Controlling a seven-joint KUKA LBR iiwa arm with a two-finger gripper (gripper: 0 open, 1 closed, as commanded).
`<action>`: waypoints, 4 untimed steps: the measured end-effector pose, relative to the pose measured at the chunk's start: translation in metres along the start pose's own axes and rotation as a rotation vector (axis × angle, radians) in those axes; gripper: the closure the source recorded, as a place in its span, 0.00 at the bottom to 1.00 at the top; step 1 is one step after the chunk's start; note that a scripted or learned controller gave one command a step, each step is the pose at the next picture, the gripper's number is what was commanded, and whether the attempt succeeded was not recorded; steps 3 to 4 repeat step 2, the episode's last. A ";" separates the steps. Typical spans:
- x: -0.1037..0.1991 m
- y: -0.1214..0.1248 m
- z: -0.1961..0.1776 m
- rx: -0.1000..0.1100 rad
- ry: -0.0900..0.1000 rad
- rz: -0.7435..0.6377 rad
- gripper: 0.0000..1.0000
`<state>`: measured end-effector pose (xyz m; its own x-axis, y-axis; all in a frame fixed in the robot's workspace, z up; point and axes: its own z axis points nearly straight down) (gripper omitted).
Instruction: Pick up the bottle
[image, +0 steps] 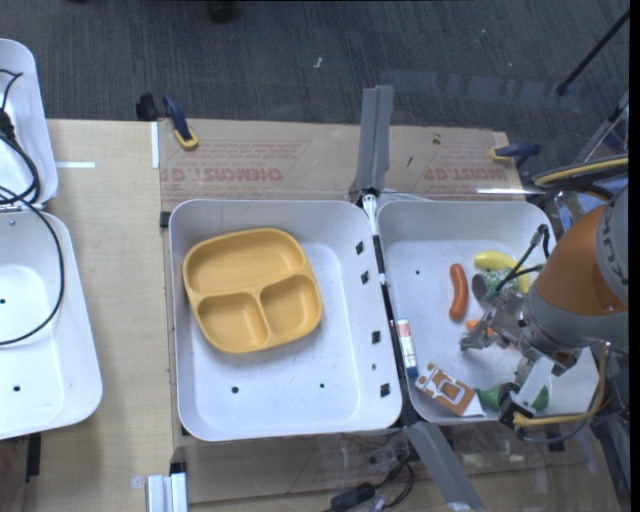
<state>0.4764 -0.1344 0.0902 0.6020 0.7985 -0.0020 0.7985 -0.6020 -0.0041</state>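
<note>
Camera view shows, along the right bin's (395, 300) near edge, an orange-and-white carton (444, 389) and a green object (495, 398) that may be the bottle, partly under the arm (580, 285). Just beyond, the gripper (487, 330) sits low over the bin's middle; how far it is open cannot be told. Farther back lie an orange sausage (458, 291) and a yellow piece (494, 261), with a yellow divided plate (252, 289) in the left bin (200, 400).

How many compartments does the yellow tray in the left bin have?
3. The yellow tray in the left bin has one long section along its upper edge and two smaller sections side by side below it. None looks hidden.
</note>
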 end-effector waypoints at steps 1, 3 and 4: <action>0.079 -0.022 -0.101 -0.001 -0.001 0.073 0.00; 0.000 0.001 -0.199 -0.003 -0.002 -0.079 0.00; 0.000 0.001 -0.199 -0.003 -0.002 -0.079 0.00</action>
